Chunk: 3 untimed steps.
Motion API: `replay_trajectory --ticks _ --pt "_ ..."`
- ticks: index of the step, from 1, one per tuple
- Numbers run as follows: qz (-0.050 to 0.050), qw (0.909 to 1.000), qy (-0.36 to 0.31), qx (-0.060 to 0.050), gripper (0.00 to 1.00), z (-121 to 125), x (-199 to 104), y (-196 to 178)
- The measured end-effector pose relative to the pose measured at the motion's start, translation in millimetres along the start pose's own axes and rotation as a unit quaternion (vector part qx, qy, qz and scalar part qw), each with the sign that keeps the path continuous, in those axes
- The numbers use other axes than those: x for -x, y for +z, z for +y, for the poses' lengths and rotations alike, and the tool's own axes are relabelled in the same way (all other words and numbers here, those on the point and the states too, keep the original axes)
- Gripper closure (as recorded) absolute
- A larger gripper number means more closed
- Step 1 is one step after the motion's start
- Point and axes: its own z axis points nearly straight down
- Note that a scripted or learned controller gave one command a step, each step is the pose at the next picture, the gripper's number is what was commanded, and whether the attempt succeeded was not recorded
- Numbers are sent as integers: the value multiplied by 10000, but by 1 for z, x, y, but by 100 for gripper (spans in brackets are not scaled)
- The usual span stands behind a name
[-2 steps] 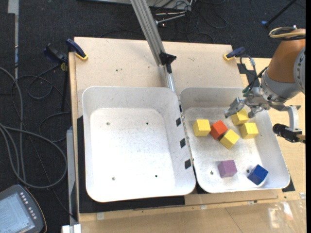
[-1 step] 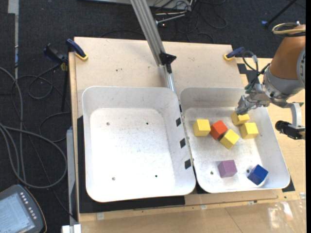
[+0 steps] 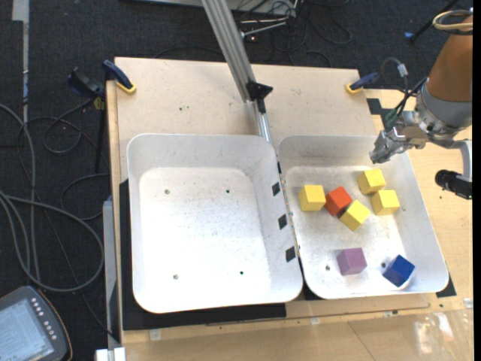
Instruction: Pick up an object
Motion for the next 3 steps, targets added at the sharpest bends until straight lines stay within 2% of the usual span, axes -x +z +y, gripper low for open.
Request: replay_trajectory --ticks 2,3 --pt "-2 10000 6 -5 100 7 6 -83" --pt "19 10000 -14 -46 100 0 -46 -66"
